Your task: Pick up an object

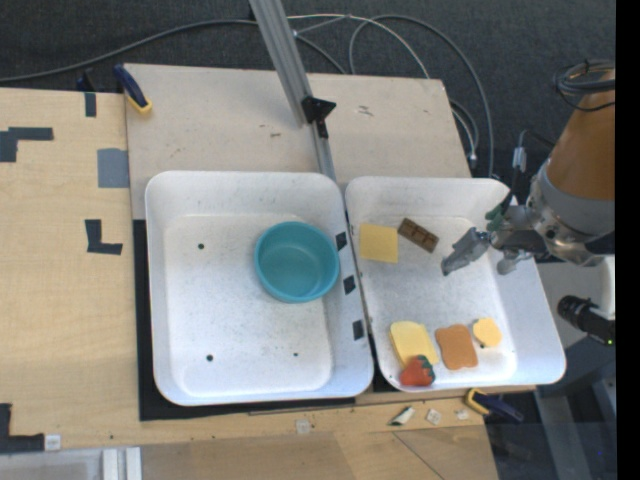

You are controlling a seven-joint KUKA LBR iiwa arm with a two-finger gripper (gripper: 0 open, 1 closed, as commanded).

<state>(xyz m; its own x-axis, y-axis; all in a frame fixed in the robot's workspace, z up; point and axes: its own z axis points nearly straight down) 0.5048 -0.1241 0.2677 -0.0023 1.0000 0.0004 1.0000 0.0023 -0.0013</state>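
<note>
The right bin (530,298) holds several toy foods: a yellow cheese square (378,242), a brown chocolate bar (418,234), a pale yellow piece (410,339), a red strawberry (418,371), an orange toast slice (456,346) and a small yellow-orange round (487,332). My gripper (476,265) hangs over the right bin's upper right part, just right of the chocolate bar. It is open, with nothing between its fingers. A teal bowl (296,260) sits in the left bin (180,298).
A slanted metal post (290,58) rises behind the two bins, and cables (420,38) trail across the dark floor at the back. Small clips lie on the bench's front edge (430,415). A blue and yellow clamp (133,89) sits at the back left.
</note>
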